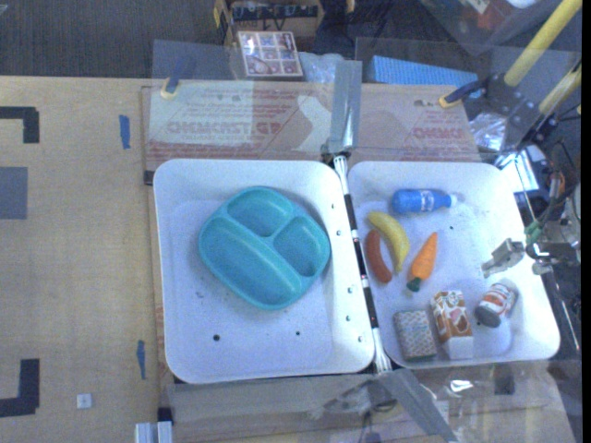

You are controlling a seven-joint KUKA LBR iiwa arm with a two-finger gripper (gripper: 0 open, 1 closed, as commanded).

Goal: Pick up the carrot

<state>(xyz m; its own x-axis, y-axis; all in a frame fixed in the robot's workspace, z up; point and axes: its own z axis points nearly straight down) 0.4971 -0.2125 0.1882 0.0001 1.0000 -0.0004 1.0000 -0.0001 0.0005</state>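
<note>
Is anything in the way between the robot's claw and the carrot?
Nothing visible. The gripper sits at the right side of the right bin, and the carrot lies to its left with bare bin floor between them. The banana lies on the carrot's far side.

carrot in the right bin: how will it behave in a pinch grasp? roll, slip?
The carrot looks like a smooth, rigid plastic toy, so probably stiff and light. Its tapered cone shape may squirt out of a pinch near the narrow green end; the thick orange middle seems safer. It lies flat and round-bodied, close beside the banana, so a nudge could roll it in an arc toward that neighbour.
</note>
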